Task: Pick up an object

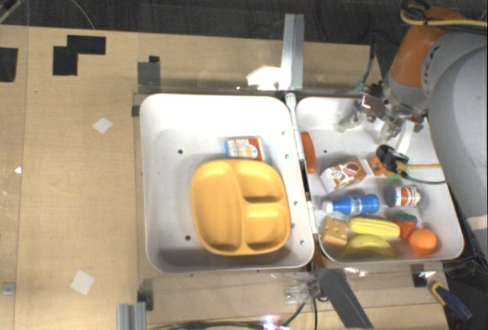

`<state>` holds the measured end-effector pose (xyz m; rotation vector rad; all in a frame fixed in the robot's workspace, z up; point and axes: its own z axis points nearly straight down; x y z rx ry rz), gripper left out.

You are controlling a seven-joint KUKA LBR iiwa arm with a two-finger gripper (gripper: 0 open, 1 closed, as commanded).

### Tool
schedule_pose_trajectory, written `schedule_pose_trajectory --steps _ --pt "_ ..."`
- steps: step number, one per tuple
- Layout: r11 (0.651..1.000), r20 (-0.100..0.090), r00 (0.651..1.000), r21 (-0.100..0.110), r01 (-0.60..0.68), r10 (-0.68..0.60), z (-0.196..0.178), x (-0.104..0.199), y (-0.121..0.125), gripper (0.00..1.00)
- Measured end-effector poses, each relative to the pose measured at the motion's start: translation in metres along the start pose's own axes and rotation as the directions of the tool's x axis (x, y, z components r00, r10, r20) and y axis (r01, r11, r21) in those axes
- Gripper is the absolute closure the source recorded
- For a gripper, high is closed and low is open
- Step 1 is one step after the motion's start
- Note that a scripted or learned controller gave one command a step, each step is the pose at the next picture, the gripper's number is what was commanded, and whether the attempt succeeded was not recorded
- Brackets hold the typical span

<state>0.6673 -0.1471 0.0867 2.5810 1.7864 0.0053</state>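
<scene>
Nothing is held, and all the things lie loose in the two bins on the table (69,191). In the right bin (454,225), a carrot (307,152) lies lengthwise along the wall by the divider, its long axis running away from the near edge. A blue bottle (354,205) lies on its side, long axis left to right, white end to the left. Just nearer, a banana (374,228) lies the same way, between a cracker (334,230) and an orange (422,241). A snack packet (347,174) and a small can (404,196) sit farther back. The left bin (164,168) holds a yellow plate (240,206) and a small box (244,147).

The arm (450,92) reaches in from the right, with the gripper (381,119) over the right bin's far corner, apart from the things. Whether it is spread or closed cannot be told.
</scene>
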Motion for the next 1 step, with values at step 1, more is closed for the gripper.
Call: schedule_pose_trajectory --steps 1 --pt "0.999 -0.002 0.999 0.014 -0.052 0.052 0.0021 -0.0417 0.0174 0.00"
